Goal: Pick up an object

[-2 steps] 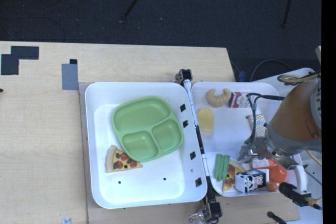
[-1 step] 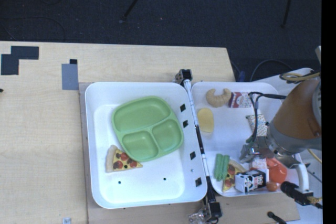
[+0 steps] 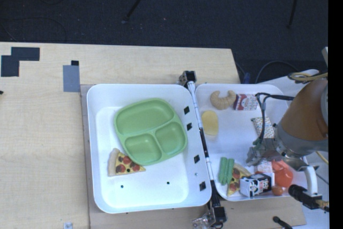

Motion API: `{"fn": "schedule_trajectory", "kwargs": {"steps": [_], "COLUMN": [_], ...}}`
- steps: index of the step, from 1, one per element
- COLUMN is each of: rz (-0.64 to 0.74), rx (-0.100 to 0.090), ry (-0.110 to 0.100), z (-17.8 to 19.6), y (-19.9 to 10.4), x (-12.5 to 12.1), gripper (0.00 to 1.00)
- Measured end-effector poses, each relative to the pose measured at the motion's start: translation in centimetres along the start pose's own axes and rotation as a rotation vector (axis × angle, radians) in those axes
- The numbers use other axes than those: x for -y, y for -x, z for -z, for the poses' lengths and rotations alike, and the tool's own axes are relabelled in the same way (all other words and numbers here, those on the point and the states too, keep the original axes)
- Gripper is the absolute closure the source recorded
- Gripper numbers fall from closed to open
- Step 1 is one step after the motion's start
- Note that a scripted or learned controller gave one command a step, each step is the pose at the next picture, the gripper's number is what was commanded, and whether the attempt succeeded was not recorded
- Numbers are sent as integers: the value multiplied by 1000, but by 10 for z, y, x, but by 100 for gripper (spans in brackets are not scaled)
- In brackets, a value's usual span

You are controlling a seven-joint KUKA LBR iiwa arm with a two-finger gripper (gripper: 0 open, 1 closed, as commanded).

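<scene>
Wide pale wooden bench [image 3: 43, 131] underneath, two glossy white bins on it. The left bin [image 3: 102, 179] carries a smooth green three-compartment plate [image 3: 150, 130], a toy pizza wedge [image 3: 123, 163] just beside its lower corner. The right bin [image 3: 236, 126] is busier: croissant [image 3: 222, 98], yellow oval piece [image 3: 209, 123], green sticks [image 3: 225, 170], cow-print carton [image 3: 255, 185]. The gripper [image 3: 261, 154] hangs over that bin's right side; how its jaws stand, I cannot tell.

Robotics laboratory: pale wooden desk [image 3: 43, 131] bearing two shallow white plastic bins [image 3: 102, 169], toy food items, black cables on dark carpet floor [image 3: 161, 2].
</scene>
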State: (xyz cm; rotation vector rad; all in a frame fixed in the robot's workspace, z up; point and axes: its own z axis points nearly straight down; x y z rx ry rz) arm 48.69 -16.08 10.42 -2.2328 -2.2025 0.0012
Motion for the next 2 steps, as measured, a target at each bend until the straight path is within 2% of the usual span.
{"fn": "schedule_trajectory", "kwargs": {"steps": [2], "rz": [-9], "rx": [-4], "ry": [-8], "z": [16], "y": [2], "x": [0], "gripper": [100]}}
